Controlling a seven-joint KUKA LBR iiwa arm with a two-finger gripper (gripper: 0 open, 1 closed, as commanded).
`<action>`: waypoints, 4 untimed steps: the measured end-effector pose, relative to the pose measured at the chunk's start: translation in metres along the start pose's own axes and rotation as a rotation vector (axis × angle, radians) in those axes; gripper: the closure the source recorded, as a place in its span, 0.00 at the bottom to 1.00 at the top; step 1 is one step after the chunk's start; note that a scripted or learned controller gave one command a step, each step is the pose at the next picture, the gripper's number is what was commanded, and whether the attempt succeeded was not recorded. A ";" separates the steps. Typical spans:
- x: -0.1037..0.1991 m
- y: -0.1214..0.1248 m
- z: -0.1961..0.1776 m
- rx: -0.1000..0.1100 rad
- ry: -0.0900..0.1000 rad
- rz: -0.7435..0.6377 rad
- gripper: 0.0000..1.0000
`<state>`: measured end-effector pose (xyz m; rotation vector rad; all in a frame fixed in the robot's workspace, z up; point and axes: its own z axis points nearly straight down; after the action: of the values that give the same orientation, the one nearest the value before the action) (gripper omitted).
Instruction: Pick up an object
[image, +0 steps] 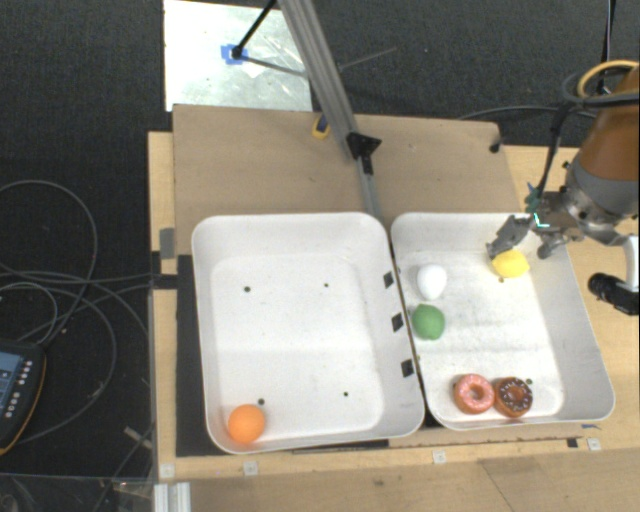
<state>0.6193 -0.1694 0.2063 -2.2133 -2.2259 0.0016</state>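
claw (527, 233): your fingers look spread, nothing clamped
lemon (510, 264): right bin (575, 330), just below claw

Two white bins are seen: the left bin (290, 300) and the right bin (560, 340), both speckled with small dark dots. A grey gripper (530, 238) carries a small teal-lit spot, and an orange band is worn above it on the arm (610, 150). Just beside the fingers a yellow object (511, 264) is seen. Farther from them lie a white ball (432, 281), a green ball (428, 322), a pink-frosted doughnut (473, 393), a brown-frosted doughnut (514, 396) and an orange ball (245, 423).
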 end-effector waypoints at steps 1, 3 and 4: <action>0.000 0.001 -0.002 -0.004 -0.002 -0.002 0.00; 0.007 0.018 0.100 0.000 0.000 -0.003 0.00; 0.008 0.019 0.116 -0.002 -0.001 -0.003 0.00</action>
<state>0.6380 -0.1616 0.0906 -2.2113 -2.2317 0.0004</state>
